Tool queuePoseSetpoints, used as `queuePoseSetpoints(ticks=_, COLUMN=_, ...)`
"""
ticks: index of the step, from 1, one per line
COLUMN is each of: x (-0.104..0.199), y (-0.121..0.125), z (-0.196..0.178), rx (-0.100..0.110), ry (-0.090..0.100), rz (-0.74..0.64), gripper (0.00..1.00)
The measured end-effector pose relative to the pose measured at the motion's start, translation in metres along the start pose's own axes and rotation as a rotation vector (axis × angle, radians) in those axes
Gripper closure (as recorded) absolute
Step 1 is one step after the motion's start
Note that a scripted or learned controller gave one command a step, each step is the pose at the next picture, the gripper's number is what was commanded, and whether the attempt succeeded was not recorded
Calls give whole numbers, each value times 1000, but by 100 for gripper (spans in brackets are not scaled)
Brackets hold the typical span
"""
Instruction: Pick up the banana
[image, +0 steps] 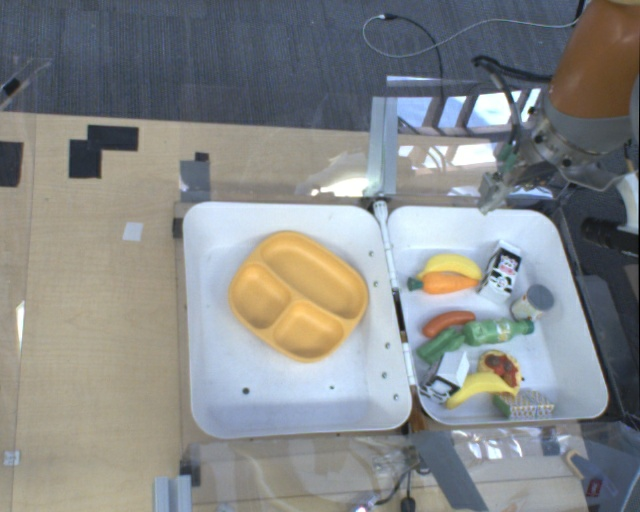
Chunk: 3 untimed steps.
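Two shallow white bins are counted, side by side: a left bin (215, 400) and a right bin (570, 300). In the left bin one yellow three-compartment plate (297, 294) is seen, tilted on the diagonal. In the right bin a cluster of toy foods is noted: one banana (472, 389) near the front edge; one yellow lemon-like piece (451, 265) at the back; one carrot (447, 284) touching it just in front; one red sausage (449, 321); one green bottle (480, 334) lying on its side beside the sausage; one small white carton (504, 270) at the 3 o'clock side of the carrot; one grey round cap (540, 297); one red-and-yellow piece (501, 368) touching the banana's upper end; one small black-and-white packet (438, 385) at the banana's 9 o'clock side. One arm (595, 70) with an orange band is seen entering from the upper right, and one gripper (497, 190) is held over the back rim of the right bin. Whether its fingers are apart or together cannot be told; nothing is seen between them. The banana is found at roughly 6 o'clock from the gripper, well apart from it, with the lemon piece, carrot, sausage and bottle lying between.
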<state>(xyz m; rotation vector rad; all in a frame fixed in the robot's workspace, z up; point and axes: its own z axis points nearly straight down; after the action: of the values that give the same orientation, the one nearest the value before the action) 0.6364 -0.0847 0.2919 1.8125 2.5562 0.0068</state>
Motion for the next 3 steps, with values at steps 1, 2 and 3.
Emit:
queuePoseSetpoints(ticks=1, x=-13, y=-38, z=58, rx=3, ry=1, rz=-26, gripper=100)
queuePoseSetpoints(ticks=2, x=3, y=-67, z=184, rx=4, ry=3, rz=-153, gripper=100)
queuePoseSetpoints(ticks=3, x=3, y=-66, z=183, rx=2, ry=2, rz=-153, gripper=0)
